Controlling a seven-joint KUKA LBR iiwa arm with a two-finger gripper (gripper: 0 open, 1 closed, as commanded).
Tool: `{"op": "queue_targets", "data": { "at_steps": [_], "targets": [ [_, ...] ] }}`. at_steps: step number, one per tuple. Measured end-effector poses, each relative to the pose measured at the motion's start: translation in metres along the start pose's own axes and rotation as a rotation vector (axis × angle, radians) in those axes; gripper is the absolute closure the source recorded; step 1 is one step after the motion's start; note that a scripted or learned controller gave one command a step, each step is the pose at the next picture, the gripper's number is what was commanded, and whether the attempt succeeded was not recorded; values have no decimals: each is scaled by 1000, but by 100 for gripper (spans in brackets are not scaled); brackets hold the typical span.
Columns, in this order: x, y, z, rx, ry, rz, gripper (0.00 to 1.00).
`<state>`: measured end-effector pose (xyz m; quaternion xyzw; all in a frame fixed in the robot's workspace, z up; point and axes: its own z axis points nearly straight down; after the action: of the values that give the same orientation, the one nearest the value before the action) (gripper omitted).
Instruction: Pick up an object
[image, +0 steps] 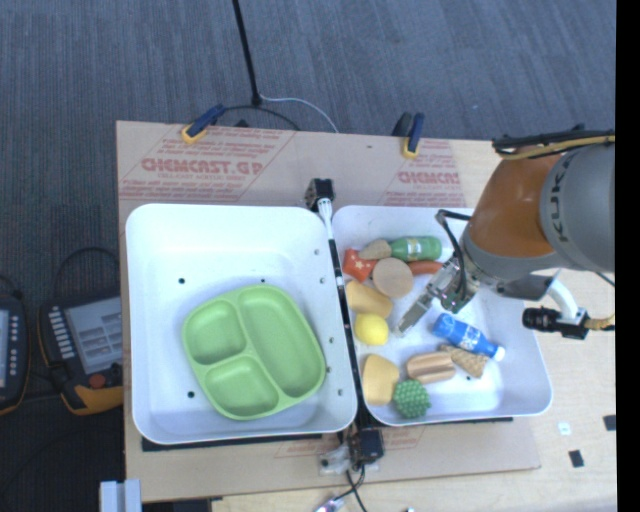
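Hidden bits

The arm (545, 215) is cut off at the right edge and covers the far right corner of the right bin (520, 395).

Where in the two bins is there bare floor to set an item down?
Left bin: bare floor behind and left of the green divided plate. Right bin: crowded with toy food around the hand; a bare strip behind the blue bottle, toward its right wall.

A jumble of toy foods is gathered in the right bin (520, 395): a green bottle (415, 248), a yellow lemon (371, 329), a blue bottle (466, 336), a hot dog (432, 366) and a green broccoli (411, 398), all lying flat.
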<state>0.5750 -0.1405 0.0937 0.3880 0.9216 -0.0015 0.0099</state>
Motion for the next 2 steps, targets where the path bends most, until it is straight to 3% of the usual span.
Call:
{"op": "queue_targets", "data": {
  "at_steps": [1, 2],
  "targets": [
    [16, 15, 0, -4, -6, -125, 0],
    [-39, 53, 0, 13, 39, 21, 0]
  ]
}}
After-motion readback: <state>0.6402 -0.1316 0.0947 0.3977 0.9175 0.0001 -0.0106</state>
